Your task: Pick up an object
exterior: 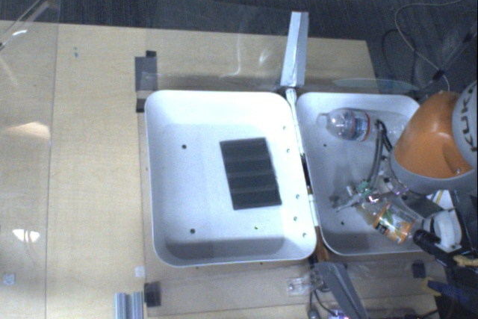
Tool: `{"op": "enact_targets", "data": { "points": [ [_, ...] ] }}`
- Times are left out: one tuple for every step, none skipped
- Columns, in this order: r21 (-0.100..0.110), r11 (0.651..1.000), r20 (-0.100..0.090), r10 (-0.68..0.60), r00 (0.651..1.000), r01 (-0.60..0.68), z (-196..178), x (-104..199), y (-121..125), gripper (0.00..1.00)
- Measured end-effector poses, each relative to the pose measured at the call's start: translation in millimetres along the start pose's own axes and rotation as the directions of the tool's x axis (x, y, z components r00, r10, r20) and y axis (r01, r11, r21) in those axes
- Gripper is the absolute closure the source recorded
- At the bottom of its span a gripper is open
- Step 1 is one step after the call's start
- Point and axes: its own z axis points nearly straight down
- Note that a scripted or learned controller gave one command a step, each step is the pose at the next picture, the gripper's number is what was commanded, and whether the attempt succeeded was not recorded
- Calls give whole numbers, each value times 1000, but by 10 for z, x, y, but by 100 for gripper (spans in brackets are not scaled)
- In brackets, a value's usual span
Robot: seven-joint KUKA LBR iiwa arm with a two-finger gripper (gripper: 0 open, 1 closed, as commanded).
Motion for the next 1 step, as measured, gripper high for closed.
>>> {"op": "enact_targets", "data": {
  "points": [
    [-9,1000,3,-5,1000,5,-114,2,41,100]
  ]
}}
